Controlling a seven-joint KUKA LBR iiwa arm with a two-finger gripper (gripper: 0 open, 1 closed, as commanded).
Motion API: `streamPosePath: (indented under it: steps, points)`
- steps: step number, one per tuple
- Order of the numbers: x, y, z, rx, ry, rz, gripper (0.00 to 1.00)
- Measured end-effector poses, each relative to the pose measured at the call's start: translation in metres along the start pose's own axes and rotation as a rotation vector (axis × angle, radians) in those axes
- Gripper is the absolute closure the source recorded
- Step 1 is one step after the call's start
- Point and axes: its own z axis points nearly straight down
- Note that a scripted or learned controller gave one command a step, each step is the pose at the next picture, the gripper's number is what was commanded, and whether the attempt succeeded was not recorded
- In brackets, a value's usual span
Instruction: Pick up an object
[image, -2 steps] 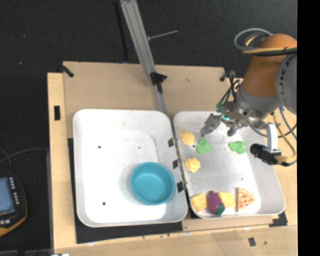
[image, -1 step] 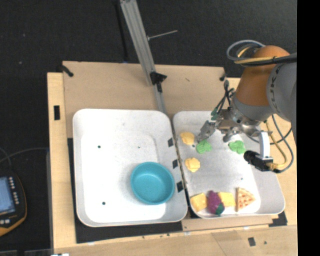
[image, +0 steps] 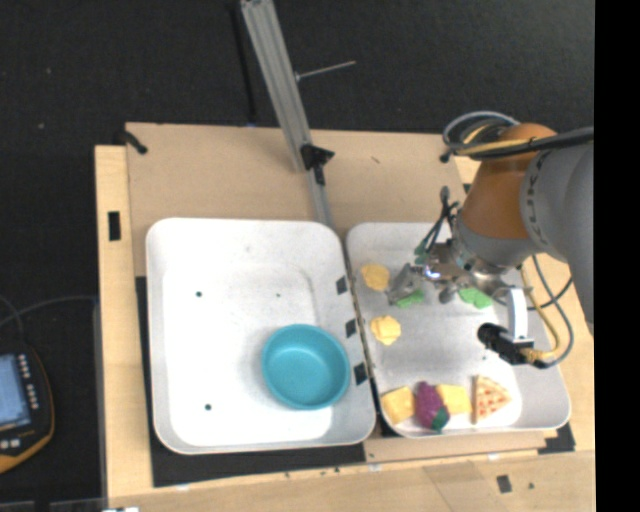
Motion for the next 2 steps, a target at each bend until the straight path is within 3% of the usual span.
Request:
streamPosePath:
  steps: [1,2]
  points:
    - [-0.001,-0.001,0.038,0.002,-0.001,0.001,0.00]
    - [-0.002,0.001,0.025,-0.004,0.001,0.006,1.00]
